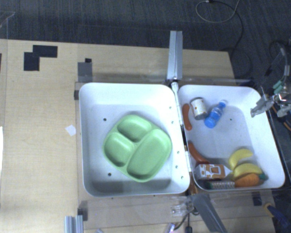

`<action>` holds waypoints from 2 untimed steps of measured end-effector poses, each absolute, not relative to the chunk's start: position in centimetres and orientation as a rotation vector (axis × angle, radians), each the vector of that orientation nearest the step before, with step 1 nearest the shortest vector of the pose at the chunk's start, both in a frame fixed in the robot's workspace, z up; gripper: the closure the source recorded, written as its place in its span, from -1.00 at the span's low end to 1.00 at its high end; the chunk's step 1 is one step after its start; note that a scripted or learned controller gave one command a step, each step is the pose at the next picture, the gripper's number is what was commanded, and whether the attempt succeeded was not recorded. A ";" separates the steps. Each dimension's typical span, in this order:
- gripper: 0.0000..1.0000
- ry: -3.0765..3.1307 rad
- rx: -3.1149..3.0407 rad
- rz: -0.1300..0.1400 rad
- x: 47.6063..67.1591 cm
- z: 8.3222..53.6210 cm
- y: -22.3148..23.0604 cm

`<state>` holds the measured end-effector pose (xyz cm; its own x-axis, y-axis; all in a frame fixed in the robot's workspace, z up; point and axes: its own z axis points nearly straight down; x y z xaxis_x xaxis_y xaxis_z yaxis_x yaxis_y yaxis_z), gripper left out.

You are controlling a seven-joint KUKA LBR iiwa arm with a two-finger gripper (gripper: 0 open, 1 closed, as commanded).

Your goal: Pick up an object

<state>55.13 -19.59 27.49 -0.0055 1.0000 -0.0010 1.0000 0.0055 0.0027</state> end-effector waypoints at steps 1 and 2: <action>1.00 2.229 2.203 0.007 55.3 28.7 -19.5; 1.00 2.141 2.289 0.007 54.7 39.7 -14.3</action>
